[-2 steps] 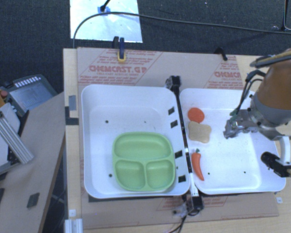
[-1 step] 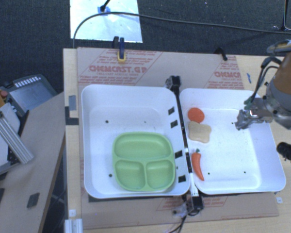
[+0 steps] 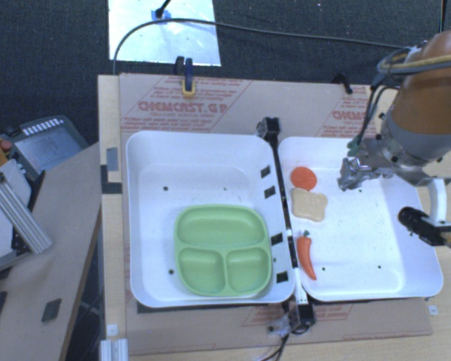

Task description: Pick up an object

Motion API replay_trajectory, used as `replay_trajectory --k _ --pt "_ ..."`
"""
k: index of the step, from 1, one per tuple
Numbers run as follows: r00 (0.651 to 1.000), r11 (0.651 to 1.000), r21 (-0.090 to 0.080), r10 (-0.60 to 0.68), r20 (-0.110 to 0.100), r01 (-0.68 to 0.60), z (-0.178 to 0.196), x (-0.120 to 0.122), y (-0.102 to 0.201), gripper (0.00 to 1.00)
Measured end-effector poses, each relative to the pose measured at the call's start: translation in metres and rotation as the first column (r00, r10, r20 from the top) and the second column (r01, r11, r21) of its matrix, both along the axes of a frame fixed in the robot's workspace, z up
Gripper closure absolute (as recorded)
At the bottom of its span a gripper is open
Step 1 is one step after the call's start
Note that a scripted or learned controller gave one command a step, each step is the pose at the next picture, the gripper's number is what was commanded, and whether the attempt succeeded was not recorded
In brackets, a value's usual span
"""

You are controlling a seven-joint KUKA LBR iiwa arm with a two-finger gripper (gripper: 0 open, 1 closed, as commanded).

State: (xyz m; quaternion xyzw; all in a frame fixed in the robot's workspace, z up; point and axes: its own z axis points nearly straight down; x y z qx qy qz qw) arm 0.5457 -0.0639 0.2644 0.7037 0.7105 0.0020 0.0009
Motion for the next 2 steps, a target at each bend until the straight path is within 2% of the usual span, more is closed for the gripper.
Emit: replay_trajectory --k 2 --pt "1.000 1.000 0.000 0.000 -0.001 0.000 -0.005 0.040 0.108 1.00"
